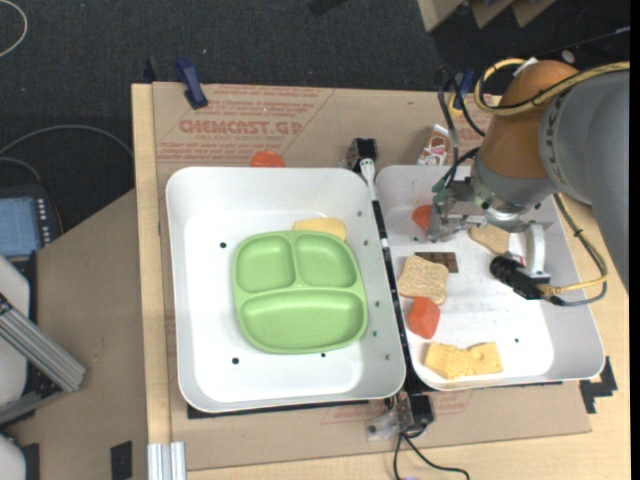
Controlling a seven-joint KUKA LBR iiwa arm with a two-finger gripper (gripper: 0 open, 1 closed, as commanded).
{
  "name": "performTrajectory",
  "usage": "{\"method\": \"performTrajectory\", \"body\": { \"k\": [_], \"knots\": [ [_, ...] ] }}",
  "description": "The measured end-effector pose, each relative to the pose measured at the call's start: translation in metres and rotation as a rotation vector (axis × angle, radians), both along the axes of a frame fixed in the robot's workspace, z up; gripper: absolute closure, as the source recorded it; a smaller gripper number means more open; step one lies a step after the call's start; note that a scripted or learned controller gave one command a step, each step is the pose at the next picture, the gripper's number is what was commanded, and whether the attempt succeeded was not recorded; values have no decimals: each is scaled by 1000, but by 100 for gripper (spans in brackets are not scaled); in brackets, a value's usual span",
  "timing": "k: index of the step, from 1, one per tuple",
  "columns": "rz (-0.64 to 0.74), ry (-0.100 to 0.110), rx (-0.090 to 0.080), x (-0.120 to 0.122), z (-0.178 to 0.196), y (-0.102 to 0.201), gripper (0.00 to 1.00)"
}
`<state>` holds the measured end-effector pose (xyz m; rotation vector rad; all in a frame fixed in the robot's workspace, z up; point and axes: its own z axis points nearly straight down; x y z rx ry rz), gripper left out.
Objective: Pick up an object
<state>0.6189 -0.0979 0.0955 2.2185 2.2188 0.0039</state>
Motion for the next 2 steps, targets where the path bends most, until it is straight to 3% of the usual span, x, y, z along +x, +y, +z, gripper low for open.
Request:
{"method": "performTrajectory", "body": {
  "k": [1,2],
  "knots": [
    [0,1,0,0,-1,0,0],
    [2,1,0,42,-11,-7,0]
  ]
}}
